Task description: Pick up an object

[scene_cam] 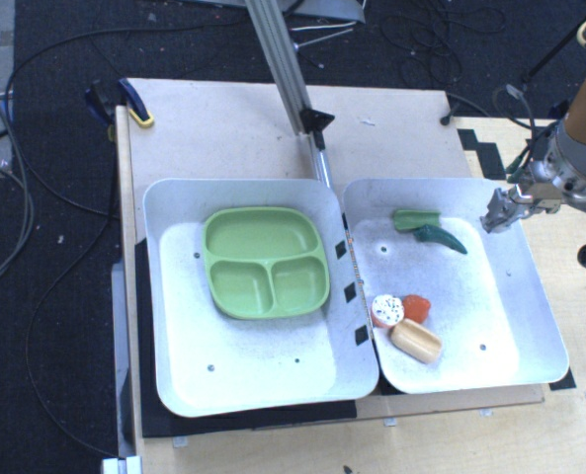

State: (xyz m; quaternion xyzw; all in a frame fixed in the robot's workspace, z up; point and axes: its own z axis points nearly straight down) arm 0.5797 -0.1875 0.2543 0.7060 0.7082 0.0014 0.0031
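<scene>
So far nothing is picked: my gripper hangs at the right bin's edge, grip state unclear, green toy just leftward, untouched.

- Arm cut off by the frame's right edge, beyond the right bin.
- Gripper too small to read, above that bin's rim.
</scene>
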